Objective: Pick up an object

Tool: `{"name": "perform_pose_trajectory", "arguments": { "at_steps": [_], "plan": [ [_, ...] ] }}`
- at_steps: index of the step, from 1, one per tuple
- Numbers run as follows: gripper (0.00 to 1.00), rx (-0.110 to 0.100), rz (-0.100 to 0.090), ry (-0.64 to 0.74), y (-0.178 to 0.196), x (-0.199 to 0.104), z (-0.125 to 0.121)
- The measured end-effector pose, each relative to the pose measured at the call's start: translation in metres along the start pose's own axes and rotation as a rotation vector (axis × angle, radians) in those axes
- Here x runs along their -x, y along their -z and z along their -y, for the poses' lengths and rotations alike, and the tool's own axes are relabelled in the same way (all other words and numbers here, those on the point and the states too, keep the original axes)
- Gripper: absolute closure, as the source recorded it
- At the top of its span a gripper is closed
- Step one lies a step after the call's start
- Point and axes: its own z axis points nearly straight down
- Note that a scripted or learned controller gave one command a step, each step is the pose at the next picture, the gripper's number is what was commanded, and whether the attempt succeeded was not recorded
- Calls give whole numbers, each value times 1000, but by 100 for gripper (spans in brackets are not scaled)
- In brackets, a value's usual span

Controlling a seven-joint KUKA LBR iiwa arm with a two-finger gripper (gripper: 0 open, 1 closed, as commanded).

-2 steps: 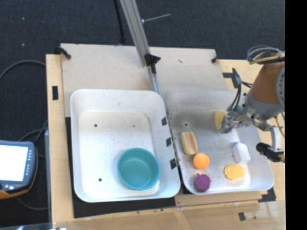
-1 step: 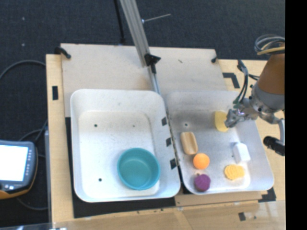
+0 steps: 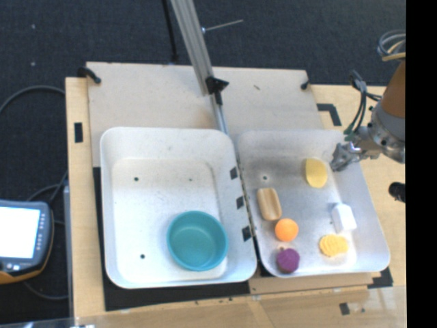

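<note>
Taking the right bin (image 3: 369,210) as landmark: a teal bowl (image 3: 197,239) sits in the bin to its left. Inside the landmark, left to right: tan block (image 3: 269,203), long axis running up-down the view; orange ball (image 3: 287,229); purple ball (image 3: 287,259); yellow disc (image 3: 316,173); yellow ridged piece (image 3: 334,245); white block (image 3: 343,218). The gripper (image 3: 341,157) hovers at the bin's upper right edge, just beside the disc (whether its fingers are parted or closed I cannot tell). Advised: centre over the disc and descend straight.
</note>
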Motion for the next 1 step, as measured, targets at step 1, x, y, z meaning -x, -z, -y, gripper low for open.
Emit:
{"name": "perform_pose_trajectory", "arguments": {
  "at_steps": [1],
  "plan": [
    [100, -5, -3, 3, -5, -48, 8]
  ]
}}
